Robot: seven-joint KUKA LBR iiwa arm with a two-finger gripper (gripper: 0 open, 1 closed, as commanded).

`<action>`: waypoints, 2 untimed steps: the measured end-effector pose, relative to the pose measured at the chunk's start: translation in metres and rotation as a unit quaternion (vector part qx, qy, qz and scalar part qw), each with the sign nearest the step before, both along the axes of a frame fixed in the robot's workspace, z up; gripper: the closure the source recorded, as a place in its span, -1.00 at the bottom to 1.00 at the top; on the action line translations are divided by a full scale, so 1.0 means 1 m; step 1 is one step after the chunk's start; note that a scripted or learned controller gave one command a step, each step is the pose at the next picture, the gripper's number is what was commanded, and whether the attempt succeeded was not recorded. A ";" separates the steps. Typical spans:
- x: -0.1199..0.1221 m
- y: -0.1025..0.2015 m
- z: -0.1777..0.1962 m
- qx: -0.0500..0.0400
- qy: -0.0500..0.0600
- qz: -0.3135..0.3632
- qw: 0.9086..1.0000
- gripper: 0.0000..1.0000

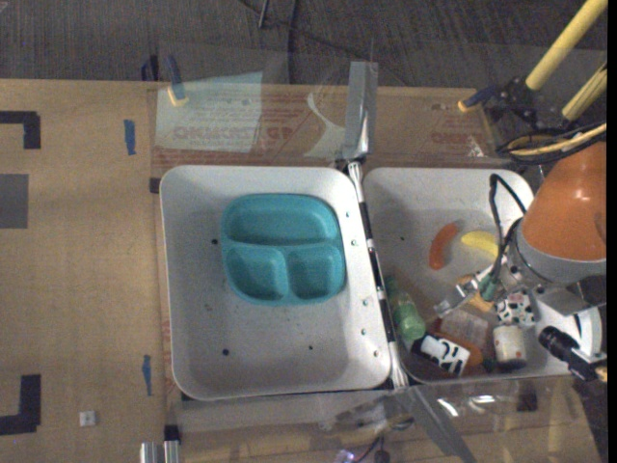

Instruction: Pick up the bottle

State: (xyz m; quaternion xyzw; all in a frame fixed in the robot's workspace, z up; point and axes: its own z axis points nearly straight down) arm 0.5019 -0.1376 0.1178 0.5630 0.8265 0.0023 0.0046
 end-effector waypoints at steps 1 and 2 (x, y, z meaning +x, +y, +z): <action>-0.019 0.091 0.066 0.001 0.004 -0.056 0.998 -1.00; -0.023 0.057 0.066 0.001 0.004 -0.204 0.979 -1.00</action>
